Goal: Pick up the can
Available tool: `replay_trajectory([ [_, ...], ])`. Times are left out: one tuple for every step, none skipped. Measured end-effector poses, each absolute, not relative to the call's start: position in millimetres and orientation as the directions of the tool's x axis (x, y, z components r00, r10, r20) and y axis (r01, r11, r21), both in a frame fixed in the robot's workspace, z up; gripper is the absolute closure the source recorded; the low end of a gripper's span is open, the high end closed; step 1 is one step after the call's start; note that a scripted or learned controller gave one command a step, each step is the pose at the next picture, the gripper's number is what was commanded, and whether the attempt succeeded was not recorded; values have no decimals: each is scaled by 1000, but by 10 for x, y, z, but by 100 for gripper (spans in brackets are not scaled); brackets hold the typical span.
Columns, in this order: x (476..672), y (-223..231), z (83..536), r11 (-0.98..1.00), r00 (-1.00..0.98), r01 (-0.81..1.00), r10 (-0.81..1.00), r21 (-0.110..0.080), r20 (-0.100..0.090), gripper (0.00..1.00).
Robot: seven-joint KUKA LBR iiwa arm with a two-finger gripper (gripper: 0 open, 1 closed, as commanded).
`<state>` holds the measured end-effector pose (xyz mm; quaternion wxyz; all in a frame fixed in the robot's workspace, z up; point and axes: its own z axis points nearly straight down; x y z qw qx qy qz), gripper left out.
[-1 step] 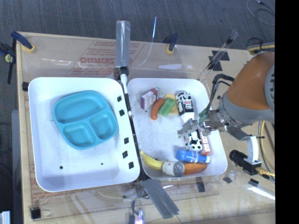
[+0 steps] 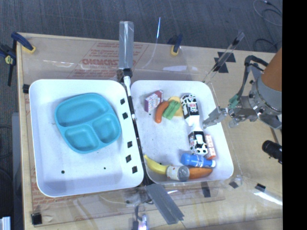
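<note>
Two white bins sit side by side on the bench, and my claw (image 2: pixel 215 118) hangs just outside the right bin's (image 2: pixel 220 143) right wall, reaching in from the right with nothing between its tips; whether it is released or clenched I cannot tell from this slant. The can (image 2: pixel 196 160) lies on its side at the near end of the right bin, blue-bodied with a grey end facing left. It touches an orange carrot (image 2: pixel 200 172) on its near side, and a banana (image 2: pixel 155 165) curves just to its left. A cow-patterned carton (image 2: pixel 197 143) sits just beyond the can. At the far end of the same bin are a second cow-patterned bottle (image 2: pixel 190 107), a small red-and-white box (image 2: pixel 152 101) and some orange and green vegetable toys (image 2: pixel 165 110) (too small to name closer). The left bin (image 2: pixel 43 143) holds a blue divided plate (image 2: pixel 87 121), well apart from my claw.
</note>
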<state>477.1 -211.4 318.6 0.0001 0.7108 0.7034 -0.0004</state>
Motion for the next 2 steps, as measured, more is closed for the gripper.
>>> replay_trajectory([
  [5124, -1813, 2203, 41, -41, 999, 999, -5, 1, 0],
  [5674, -1859, 1272, 34, -34, 999, 999, -5, 1, 0],
])
